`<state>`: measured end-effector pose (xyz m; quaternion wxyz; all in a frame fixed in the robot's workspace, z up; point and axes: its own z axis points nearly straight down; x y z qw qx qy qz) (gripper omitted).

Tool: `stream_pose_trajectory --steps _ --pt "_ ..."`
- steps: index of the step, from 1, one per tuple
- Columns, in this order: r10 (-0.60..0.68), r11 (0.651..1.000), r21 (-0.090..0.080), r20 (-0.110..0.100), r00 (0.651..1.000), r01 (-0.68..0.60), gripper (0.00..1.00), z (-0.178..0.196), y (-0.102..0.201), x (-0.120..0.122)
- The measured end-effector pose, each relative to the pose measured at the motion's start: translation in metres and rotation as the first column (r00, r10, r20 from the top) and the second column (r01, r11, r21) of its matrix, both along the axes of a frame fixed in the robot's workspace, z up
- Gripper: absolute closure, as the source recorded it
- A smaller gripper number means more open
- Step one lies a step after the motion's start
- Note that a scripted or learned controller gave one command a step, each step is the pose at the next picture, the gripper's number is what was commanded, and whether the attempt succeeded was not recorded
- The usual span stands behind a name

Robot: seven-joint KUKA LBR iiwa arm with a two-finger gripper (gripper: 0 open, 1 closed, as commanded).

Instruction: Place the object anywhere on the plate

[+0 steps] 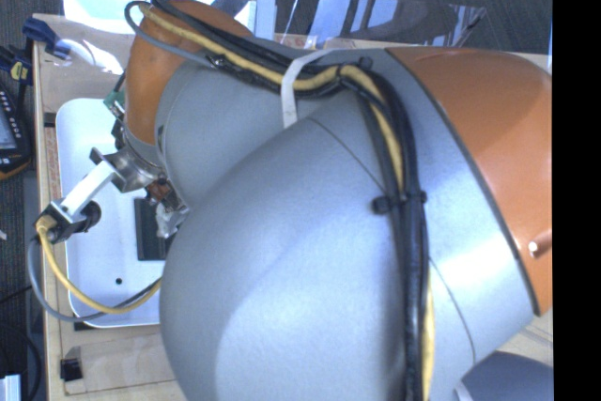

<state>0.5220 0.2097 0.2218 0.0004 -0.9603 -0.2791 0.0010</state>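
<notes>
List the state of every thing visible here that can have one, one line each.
Arm: reaching in from the right, stretched over the bins, covering most of them.
Gripper: low over the left bin, finger state not readable.
Left bin: partly exposed, lying flat on the bench.
Yellow cable: hanging in a slack loop over the left bin.
Cable bundle: tied along the arm.

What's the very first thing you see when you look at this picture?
The huge grey robot arm jumps out first, swelling across the middle and right of the view with an orange band at upper right. A bundle of black and yellow cables runs along its top and down its side. At the left edge a white bin peeks out, with a yellow cable looping over it.
</notes>
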Motion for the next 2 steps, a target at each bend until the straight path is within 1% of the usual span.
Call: stream_pose_trajectory --steps 1,2 --pt "0.201 0.98 0.003 -0.002 0.98 -0.201 1.0 0.012 0.01 0.042" --pt "0.378 0.926 0.004 -0.004 0.926 -0.378 1.0 0.003 -0.06 -0.024"
